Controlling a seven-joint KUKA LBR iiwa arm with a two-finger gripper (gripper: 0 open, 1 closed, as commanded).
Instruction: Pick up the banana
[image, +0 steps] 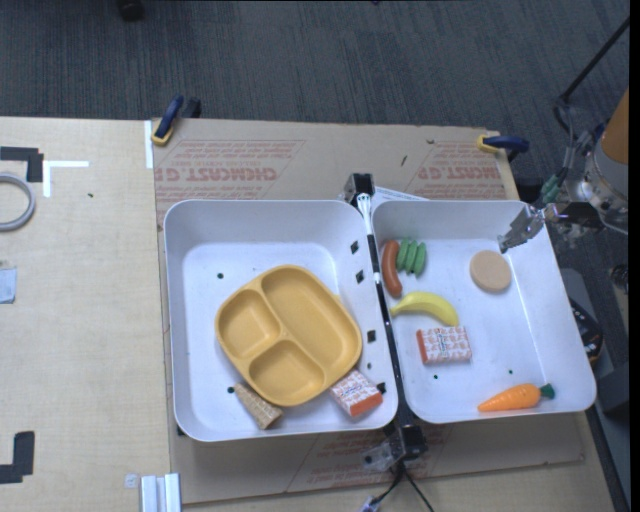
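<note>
My two-finger metal gripper hangs over the far right rim of the right white bin; grip state I can't tell. The curved yellow banana lies in that bin's left half, untouched, just right of a red sausage, near side of green pods, above a red-white packet.
</note>
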